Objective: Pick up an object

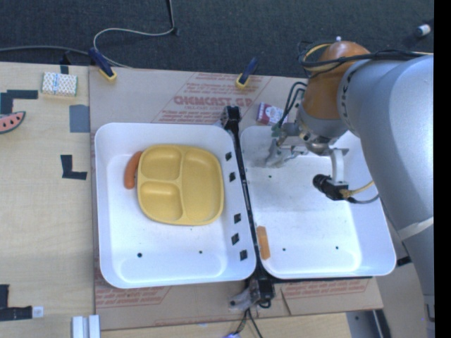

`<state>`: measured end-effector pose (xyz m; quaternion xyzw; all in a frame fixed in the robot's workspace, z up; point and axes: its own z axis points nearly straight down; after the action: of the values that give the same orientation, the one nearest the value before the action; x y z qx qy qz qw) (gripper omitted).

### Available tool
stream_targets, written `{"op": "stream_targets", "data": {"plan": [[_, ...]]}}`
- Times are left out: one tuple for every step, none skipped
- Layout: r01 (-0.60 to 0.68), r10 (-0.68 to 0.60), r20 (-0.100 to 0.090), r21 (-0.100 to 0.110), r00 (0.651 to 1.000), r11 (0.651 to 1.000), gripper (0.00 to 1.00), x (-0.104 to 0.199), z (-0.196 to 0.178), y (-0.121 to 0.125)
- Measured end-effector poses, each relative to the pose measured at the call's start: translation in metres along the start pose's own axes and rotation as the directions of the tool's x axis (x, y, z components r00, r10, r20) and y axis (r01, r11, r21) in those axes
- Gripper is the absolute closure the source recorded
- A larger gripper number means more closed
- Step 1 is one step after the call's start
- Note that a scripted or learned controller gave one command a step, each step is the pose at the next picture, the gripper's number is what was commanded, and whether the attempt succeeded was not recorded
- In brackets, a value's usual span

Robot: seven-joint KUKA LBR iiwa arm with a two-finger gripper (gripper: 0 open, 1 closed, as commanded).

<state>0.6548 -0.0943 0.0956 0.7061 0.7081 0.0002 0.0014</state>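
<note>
**Gripper low in the right bin, candidates lie elsewhere**

The grey arm with the orange band reaches in over the right shallow white bin (366, 259), and its two-finger gripper (276, 155) hangs near that bin's upper left corner. Whether the gripper is wide or narrow cannot be told from this slanted view, and nothing is seen held.

The nearest thing to pick is a small orange carrot-shaped piece (263, 242), lying against the right bin's left wall, low down by the divider between the bins. To take it well, the gripper likely needs to travel down along that wall and come in aligned with the piece's long axis, since the wall leaves little room on one side.

In the left shallow white bin (113, 259) sits a yellow plastic divided plate (180, 184), with an orange-red sausage-shaped toy (130, 170) tucked touching its left edge. The plate would crowd any grasp on that toy.

Black clips (239, 236) along the divider and a black cable fitting (331, 186) hanging from the wrist could snag during a low sideways move.
</note>
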Motion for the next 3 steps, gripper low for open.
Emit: {"op": "stream_targets", "data": {"plan": [[0.0, 0.0, 0.0, 0.0, 1.0, 1.0, 0.0, 0.0, 0.0, 0.0], [0.001, -0.001, -0.001, 0.001, 1.0, 1.0, 1.0, 0.0009, -0.0093, 0.0], [0.001, -0.001, -0.001, 0.001, 1.0, 1.0, 0.0, 0.0009, -0.0092, -0.0001]]}}
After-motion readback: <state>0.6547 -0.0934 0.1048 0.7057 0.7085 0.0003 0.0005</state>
